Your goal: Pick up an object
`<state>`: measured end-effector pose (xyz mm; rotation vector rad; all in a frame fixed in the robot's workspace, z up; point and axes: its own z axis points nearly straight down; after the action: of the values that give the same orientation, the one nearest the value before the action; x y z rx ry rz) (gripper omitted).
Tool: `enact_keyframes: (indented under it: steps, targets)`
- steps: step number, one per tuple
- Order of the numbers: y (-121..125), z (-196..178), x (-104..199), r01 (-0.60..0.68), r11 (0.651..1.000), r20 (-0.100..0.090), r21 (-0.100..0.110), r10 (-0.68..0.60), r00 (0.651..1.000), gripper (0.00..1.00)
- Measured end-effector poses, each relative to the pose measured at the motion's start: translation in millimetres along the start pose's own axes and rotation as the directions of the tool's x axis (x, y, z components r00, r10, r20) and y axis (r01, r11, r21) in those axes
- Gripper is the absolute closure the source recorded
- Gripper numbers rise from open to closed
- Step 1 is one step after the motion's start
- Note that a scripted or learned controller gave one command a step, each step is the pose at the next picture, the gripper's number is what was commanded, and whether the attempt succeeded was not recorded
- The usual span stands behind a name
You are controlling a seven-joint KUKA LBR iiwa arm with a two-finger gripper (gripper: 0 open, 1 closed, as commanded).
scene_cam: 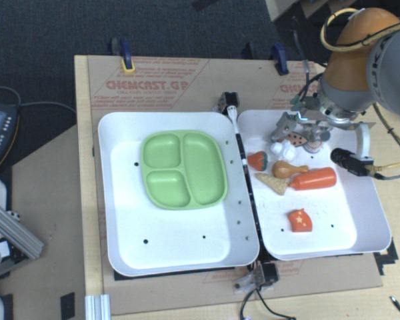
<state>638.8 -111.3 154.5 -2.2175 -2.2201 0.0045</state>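
Gripper (295, 133) low over the toy-food cluster; I cannot tell its state.
I judge the orange carrot (314, 179) just below it light, stiff, slick; I'd grip mid-body.

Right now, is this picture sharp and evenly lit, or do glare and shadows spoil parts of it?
In the camera view, light is soft and even; the white bins look bright but not blown out. The green plate is crisp, with faint shadows under the toy food. The hand looks slightly soft and cluttered. The bench edges lean because the view is slanted.
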Motion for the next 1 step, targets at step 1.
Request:
enact_keyframes:
  steps: [1]
  targets:
    - [8.3,54.9,6.2,0.000,1.000,-0.001,0.000,0.000,1.000,0.00]
